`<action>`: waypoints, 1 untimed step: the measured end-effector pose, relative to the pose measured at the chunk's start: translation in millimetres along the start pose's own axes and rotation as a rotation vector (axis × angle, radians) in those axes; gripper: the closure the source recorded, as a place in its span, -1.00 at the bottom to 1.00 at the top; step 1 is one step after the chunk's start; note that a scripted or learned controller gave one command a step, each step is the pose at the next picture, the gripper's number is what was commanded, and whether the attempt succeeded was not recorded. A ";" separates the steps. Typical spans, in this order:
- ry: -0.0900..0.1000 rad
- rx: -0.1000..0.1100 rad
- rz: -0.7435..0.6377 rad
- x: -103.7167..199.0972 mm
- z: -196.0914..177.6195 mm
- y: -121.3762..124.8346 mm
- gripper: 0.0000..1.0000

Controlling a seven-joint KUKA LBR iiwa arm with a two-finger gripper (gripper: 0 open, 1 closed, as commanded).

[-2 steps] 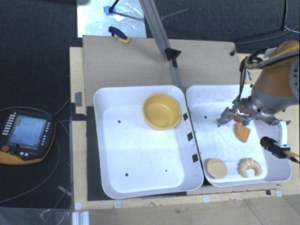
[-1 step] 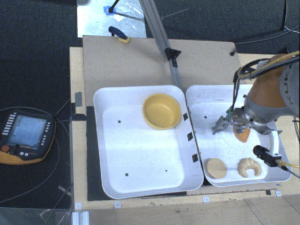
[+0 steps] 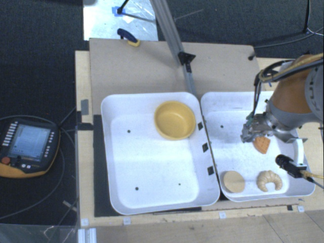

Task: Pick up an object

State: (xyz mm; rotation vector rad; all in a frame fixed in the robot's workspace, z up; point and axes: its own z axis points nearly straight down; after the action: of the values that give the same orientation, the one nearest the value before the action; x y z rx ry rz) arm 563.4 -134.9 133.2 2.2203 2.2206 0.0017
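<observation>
My gripper [image 3: 252,131] hangs low over the middle of the right bin [image 3: 228,105], below the grey and orange arm that comes in from the right. A small orange wedge [image 3: 262,145] lies right against the gripper's lower right side; whether it is gripped I cannot tell. In the same bin, a round beige biscuit [image 3: 234,181] and a croissant [image 3: 269,180] rest side by side near the front wall. A yellow bowl [image 3: 174,119] sits upright at the back of the left bin [image 3: 126,171].
A black cable plug [image 3: 288,165] on the arm juts out above the croissant. A metal pole [image 3: 172,32] slants over the bench behind the bins. A teach pendant [image 3: 25,146] lies on the floor to the left.
</observation>
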 end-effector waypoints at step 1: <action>-0.001 -0.003 0.000 -9.4 -48.0 -0.4 1.00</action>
State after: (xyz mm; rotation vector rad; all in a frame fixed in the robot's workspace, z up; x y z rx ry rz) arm 562.9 -144.2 181.2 2.2189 2.2181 0.0041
